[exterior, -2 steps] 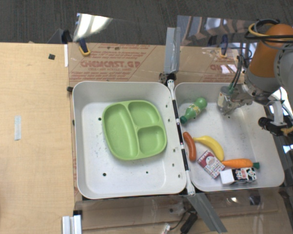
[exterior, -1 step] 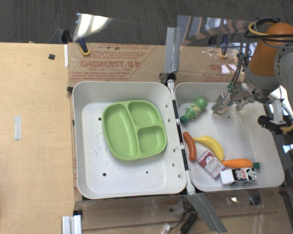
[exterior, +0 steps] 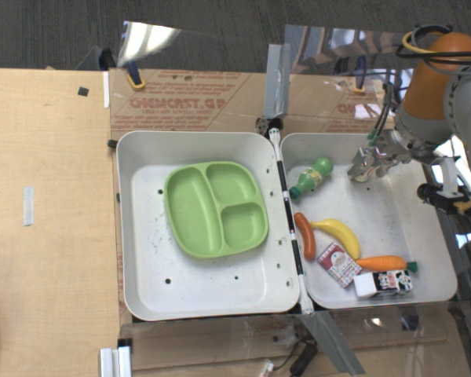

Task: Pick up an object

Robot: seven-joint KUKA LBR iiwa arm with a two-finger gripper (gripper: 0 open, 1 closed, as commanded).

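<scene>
Two shallow white plastic bins sit side by side on the pale wooden desk [exterior: 39, 210]. The left bin [exterior: 141, 289] carries a light green plastic plate with three compartments [exterior: 217, 208], lying flat near its middle. The right bin [exterior: 432, 281] contains the small items: a green plastic bottle with a white band [exterior: 311, 177] lies on its side near the upper left corner; a red-orange sausage-shaped toy [exterior: 304, 235] lies along the left wall; a yellow toy banana [exterior: 339, 235] lies just beside it; a small red-and-white printed packet [exterior: 339, 265] sits below the banana; an orange toy carrot with a green tip [exterior: 386, 263] lies above a small black-and-white carton [exterior: 385, 283] near the lower edge. The grey arm's metal gripper [exterior: 364, 168] hangs over the upper part of the right bin, to the right of the bottle and apart from it; whether its fingers are parted or closed cannot be told, and nothing is visibly between them.
</scene>
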